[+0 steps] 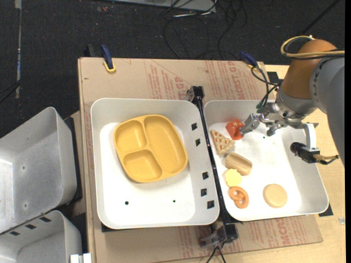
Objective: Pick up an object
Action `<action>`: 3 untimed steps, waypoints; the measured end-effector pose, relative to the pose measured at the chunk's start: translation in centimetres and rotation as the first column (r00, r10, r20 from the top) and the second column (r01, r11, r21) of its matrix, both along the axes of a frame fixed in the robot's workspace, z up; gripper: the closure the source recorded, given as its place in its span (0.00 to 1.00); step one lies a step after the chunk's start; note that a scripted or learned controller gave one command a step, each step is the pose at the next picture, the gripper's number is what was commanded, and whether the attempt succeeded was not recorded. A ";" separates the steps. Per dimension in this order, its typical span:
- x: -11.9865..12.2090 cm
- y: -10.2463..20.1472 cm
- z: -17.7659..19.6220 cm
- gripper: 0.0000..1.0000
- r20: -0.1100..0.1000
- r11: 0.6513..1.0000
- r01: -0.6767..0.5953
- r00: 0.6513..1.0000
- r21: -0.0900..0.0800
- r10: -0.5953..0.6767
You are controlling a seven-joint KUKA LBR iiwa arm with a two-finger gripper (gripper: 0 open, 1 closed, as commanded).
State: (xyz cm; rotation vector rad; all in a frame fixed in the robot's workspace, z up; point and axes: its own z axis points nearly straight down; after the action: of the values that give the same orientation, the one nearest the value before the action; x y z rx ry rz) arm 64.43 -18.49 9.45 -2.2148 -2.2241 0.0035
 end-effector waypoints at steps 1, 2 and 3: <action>0.2 0.0 1.5 1.00 0.008 1.000 -0.002 1.000 -0.002 0.002; 0.0 -0.6 6.0 1.00 0.009 1.000 0.005 1.000 -0.002 -0.005; -0.6 -0.4 12.1 1.00 0.012 1.000 0.003 1.000 -0.003 -0.003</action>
State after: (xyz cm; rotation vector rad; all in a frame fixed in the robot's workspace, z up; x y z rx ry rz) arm 63.78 -18.91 21.59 -2.2251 -2.2282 -0.0061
